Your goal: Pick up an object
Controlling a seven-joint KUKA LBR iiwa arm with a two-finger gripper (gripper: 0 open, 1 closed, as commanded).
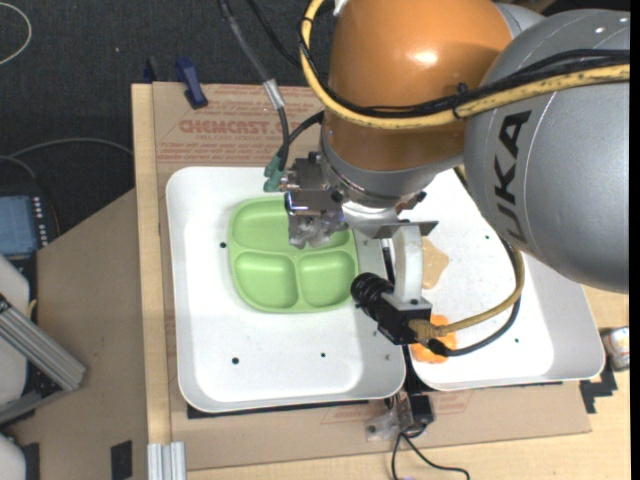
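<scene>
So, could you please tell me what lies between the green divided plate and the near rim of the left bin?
Just bare white floor of the left bin, with a few small dark dots, in the camera view below the green divided plate.

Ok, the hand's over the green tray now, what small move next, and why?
Probably lower the hand a touch. It sits above the upper right compartment of the green divided tray in the left bin, near a dividing ridge it might grip.

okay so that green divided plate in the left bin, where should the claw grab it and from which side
Probably the raised outer rim of the green divided plate, pinched from straight above. It lies flat in the left bin, so the thin upright edges are the only things to close on. The near-left rim looks most open; the claw hangs over the plate's far right part.
</scene>
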